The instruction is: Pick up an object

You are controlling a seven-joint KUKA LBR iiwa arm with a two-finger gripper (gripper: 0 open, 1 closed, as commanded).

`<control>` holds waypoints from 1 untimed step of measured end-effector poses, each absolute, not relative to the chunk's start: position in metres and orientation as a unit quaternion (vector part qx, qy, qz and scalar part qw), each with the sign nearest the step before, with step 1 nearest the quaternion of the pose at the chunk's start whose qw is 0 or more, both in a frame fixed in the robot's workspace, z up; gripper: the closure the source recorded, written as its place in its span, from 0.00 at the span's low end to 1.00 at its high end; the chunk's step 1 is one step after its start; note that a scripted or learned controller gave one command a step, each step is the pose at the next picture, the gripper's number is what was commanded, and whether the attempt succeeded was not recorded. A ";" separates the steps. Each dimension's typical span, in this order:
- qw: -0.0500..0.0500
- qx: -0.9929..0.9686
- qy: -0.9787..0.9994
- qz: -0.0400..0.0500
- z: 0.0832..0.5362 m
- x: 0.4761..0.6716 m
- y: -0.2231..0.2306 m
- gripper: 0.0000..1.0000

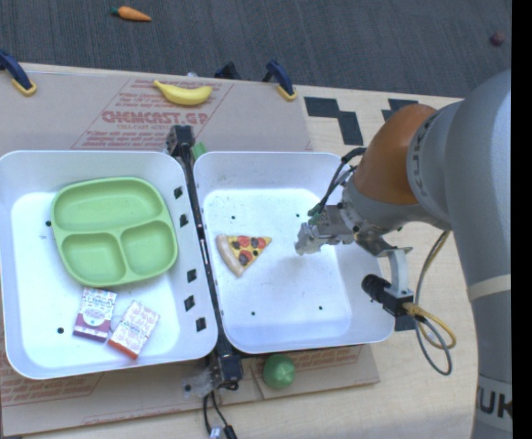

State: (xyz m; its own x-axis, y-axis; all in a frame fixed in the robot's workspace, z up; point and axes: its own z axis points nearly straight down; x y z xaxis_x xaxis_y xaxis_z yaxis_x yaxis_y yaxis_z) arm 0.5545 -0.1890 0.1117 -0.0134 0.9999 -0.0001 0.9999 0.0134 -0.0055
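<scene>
A toy pizza slice (243,249) lies on the floor of the right bin (275,332), toward its left side. My gripper (308,241) hangs over the same bin, a short way to the right of the slice and apart from it. Nothing shows between the gripper and the slice. In the left bin (19,337) rests a green divided plate (115,229), with two small snack packets (95,314) (134,327) in front of it.
A yellow toy banana (184,91) lies on the cardboard behind the bins. A green ball (279,370) sits just in front of the right bin. An orange carrot (133,13) is on the floor beyond the bench. Blue clamps (16,71) hold the back edge.
</scene>
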 end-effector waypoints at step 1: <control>0.002 -0.702 -0.712 0.002 0.112 0.554 -0.189 0.00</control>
